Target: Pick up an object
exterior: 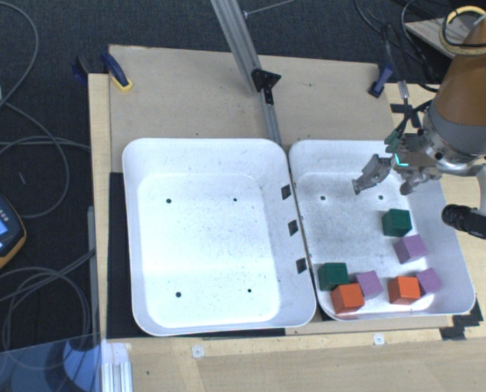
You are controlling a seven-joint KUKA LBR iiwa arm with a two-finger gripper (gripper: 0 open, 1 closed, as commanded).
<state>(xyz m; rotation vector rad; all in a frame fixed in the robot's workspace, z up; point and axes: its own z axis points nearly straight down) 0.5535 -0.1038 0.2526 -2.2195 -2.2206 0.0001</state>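
The claw (385, 174) hangs spread and empty above the right bin (308, 158), with the green cube (397, 221) just below it (the nearest block, standing clear of its neighbours). Best to centre over that cube, descend straight, then clench. No readable writing anywhere.

A pale wooden counter (185, 88) stands on dark carpet (38, 72) strewn with grey cables (14, 129); a metal rail (234, 31) slants across its far side.
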